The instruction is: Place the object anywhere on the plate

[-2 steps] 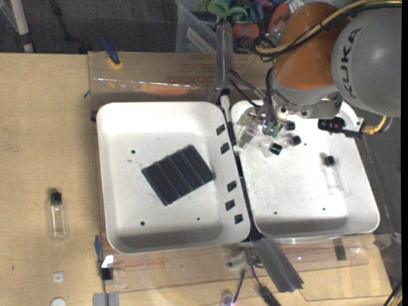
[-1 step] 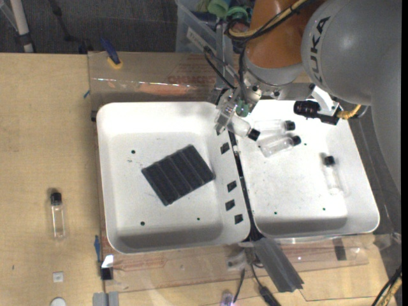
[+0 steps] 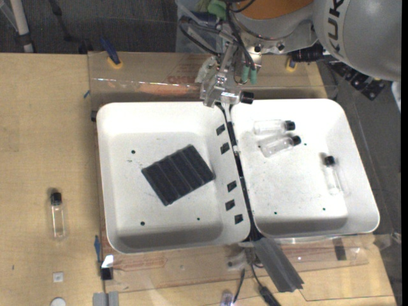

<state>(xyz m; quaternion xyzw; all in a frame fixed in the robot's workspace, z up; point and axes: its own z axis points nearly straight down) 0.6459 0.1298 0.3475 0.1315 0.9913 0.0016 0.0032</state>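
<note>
Fingers [image 3: 217,92] of the gripper [image 3: 220,98] hang over the far rim where the two bins meet, too small and cluttered for me to tell whether they are apart or together. Of the bins, the left bin [image 3: 127,110] bears the plate [image 3: 177,174] — a dark ribbed slab lying askew near its middle. The right bin [image 3: 331,110] holds three clear black-capped vials: the upper vial [image 3: 274,127] and lower vial [image 3: 279,145] just beside each other, the third vial [image 3: 331,173] well apart toward the right wall.
</note>
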